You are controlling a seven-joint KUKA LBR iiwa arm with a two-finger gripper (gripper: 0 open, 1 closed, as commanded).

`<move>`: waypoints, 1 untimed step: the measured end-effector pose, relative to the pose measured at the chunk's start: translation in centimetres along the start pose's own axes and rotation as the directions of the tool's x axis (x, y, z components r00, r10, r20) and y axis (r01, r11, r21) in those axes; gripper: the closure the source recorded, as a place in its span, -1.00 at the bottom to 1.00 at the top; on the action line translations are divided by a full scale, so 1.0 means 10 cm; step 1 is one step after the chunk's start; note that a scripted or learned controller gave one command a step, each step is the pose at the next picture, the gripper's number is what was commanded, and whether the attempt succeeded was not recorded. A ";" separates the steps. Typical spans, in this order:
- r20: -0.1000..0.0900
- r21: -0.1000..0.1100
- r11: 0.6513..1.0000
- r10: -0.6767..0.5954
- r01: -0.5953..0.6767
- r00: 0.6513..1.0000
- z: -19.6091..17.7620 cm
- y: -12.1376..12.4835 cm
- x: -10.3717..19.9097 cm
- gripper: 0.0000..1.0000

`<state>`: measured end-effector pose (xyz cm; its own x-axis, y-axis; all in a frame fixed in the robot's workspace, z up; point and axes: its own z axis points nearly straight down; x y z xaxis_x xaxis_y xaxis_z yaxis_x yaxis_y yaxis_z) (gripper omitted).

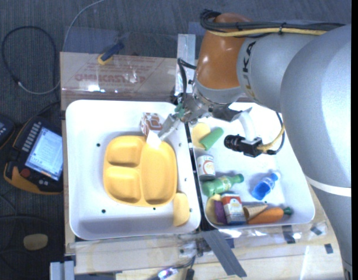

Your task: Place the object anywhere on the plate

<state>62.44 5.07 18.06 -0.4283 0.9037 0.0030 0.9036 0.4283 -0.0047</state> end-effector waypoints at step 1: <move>-0.004 0.004 1.000 0.000 0.000 1.000 -0.06 0.00 0.01 1.00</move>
